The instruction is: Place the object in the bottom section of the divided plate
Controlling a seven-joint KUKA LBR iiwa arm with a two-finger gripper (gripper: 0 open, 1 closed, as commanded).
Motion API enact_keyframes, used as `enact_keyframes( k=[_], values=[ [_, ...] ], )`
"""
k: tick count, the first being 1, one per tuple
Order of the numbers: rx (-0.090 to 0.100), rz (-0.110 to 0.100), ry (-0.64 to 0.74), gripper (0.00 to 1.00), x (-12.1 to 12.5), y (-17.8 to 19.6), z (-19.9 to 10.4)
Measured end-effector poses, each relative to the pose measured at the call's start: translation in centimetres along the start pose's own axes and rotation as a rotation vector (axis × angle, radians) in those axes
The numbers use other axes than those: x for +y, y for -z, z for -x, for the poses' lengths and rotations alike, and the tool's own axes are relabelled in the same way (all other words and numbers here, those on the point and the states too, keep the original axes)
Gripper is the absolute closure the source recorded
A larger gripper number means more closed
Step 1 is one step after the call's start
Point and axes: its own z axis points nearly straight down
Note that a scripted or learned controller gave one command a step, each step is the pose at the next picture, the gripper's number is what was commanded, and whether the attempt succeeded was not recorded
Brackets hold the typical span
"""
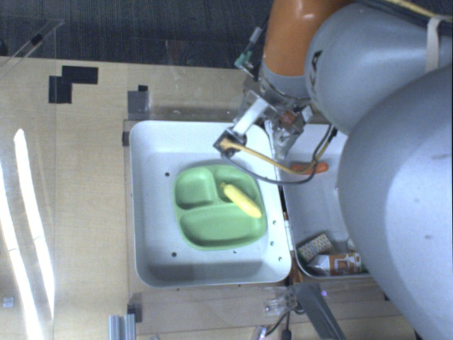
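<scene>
Arm comes in from the right, wrist bent down, gripper (284,134) above the wall between left bin (141,190) and right bin (311,204); can't tell how open it is or whether it holds anything. Yellow object (242,200) lies on the green divided plate (212,229), in the upper-right section. Its long axis runs diagonally, upper-left to lower-right.

orange item (318,167), checkered packet (314,246), brown-labelled carton (343,263)

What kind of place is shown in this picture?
Probably a robotics laboratory, not a kitchen. A grey and orange robot arm reaches over two shallow white bins on a pale bench, and the green divided plate in one bin holds a yellow banana.
</scene>
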Motion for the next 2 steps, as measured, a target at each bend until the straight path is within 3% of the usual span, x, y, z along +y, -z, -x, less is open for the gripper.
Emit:
enact_keyframes(
  k=[1,2],
  values=[
    [0.001,0.001,0.445,0.00,-7.5,3.7,5.8],
    [-0.002,-0.003,0.381,0.00,-2.3,-2.3,8.1]
  ],
)
